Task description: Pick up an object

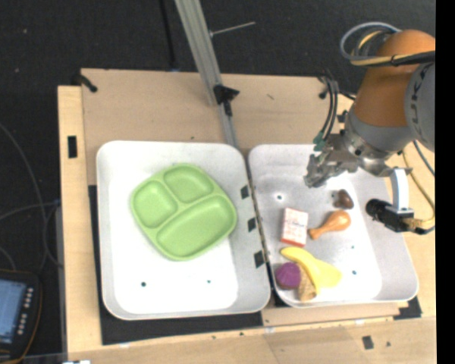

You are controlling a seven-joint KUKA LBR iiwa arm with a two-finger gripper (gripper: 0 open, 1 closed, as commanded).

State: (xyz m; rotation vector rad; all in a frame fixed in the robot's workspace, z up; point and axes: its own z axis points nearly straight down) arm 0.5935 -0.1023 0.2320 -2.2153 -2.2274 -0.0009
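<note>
A robotics lab: a plain wooden bench [159, 105] stands on dark floor, carrying two shallow white bins [117, 279] fixed side by side. An aluminium camera mast [201, 44] rises from the bench's far edge, loose cables [23, 180] trail beyond its left edge, and a teach pendant [7, 309] lies near its near-left corner.

No text is legible (the small box [293, 224] carries only blurred print).

Divided plate [183, 211] in the left bin [114, 279] — box [293, 224], drumstick [330, 223], banana [312, 265] in the right bin [390, 279].
</note>
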